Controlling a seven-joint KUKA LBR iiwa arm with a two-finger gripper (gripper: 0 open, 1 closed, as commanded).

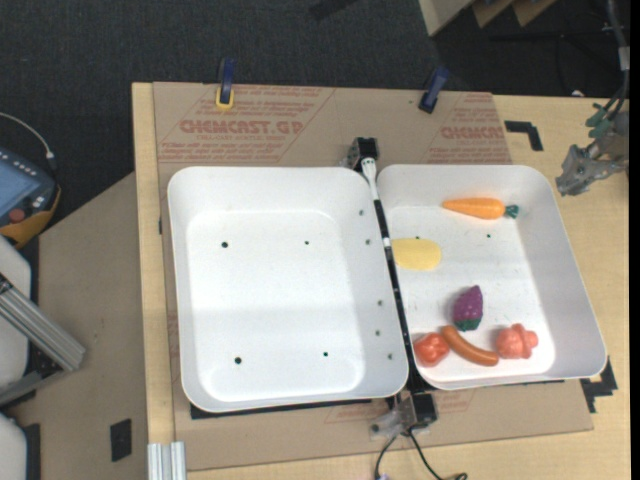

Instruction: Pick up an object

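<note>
Carrot point(478, 208) in right bin point(570, 268); tool point(590, 163) at frame edge, blurred, grip state unclear

5 toys point(467, 307) in right bin point(560, 258)

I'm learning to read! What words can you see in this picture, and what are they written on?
"CHEMCAST G P", in big red letters on the brown board under the bins, at its back left.
A smaller red line beneath it: too blurred to read.
The red print repeats at the back right of the board: too blurred to read for certain.
The toy foods and the white bins show no words.
</note>
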